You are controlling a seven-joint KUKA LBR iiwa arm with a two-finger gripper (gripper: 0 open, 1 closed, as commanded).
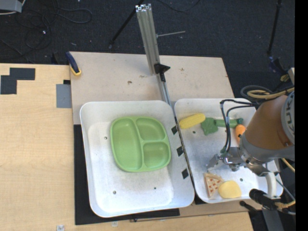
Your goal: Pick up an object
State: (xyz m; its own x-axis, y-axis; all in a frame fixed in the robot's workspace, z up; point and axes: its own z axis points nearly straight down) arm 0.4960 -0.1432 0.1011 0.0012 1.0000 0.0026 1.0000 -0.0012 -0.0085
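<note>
yellow toy corn (192, 121): one, lying near the far left corner of the right bin (192, 177), just beside the green toy.
green toy (210, 126): one, leafy-looking, touching or nearly touching the corn's right end; its stem-like part runs right toward the arm and its shape is hard to make out.
orange piece (239, 129): one, small, at the right end of the green toy's stem, partly cut off by the arm; what it is cannot be told.
pizza slice (211, 184): one, a toy wedge near the right bin's front edge, toward the camera from the corn.
yellow round piece (230, 190): one, touching or just beside the pizza slice's right side.
gripper (215, 163): one, metal, in the middle of the right bin, between the corn and the pizza slice; nothing shows between its fingers, and whether they are apart or together cannot be told.
arm (267, 129): one, its orange band covers the right bin's right part and hides what lies under it.
bins: two, side by side; the left bin (96, 186) is left of the corn.
green plate (141, 144): one, three compartments, in the left bin.
metal post (149, 37): one, upright behind the bins.
</note>
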